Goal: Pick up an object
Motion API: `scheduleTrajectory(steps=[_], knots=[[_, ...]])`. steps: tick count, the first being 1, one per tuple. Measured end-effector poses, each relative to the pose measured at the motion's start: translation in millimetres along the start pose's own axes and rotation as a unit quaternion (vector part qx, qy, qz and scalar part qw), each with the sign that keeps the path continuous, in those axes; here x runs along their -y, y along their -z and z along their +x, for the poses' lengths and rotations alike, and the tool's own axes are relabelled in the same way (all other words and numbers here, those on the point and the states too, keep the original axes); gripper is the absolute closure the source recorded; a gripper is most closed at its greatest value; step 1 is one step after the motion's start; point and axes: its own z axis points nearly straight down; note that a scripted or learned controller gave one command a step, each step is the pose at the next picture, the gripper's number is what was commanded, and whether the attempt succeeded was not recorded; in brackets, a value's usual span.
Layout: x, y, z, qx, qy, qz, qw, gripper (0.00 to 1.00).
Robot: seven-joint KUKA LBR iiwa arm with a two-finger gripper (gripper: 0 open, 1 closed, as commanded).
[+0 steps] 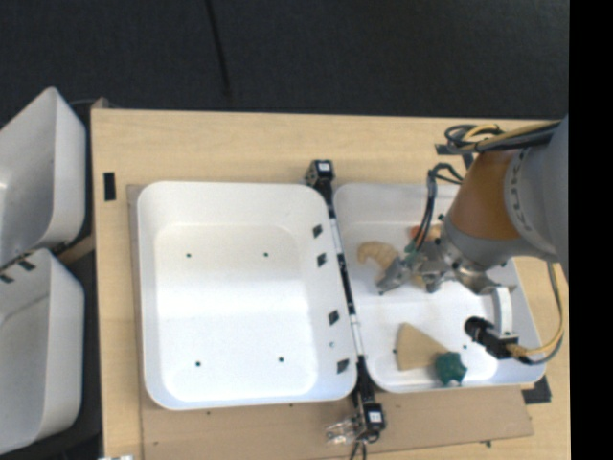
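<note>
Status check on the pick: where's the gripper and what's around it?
Gripper low in right bin, nothing seen held. Tan curved piece just beside it. Tan wedge and green object sit nearer the front edge, apart.

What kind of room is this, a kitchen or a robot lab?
Probably a robot lab: a grey robot arm reaches over a wooden bench bearing two white bins, with cables trailing from it.

Light falls evenly from above, bright on the two white bins (230, 295), whose floors nearly wash out with mild glare. The tabletop (239, 147) reads a flat tan. Soft shadows pool along the bin walls and under the arm (498, 209). The whole frame is slightly soft (small details smear), and the background is near black.
</note>
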Motion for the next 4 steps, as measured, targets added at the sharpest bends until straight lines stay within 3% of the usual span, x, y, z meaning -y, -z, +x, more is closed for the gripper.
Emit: scheduleTrajectory(steps=[1,2,3,4], knots=[[-89.2,1.5,33.7,0.000,0.001,-0.003,1.0000,0.00],[-9.6,0.1,-25.1,0.000,-0.004,0.003,1.0000,0.00],[-10.3,-0.3,16.7,0.000,0.000,0.001,1.0000,0.00],[-11.1,10.1,15.4,0.000,-0.001,0.000,1.0000,1.00]])
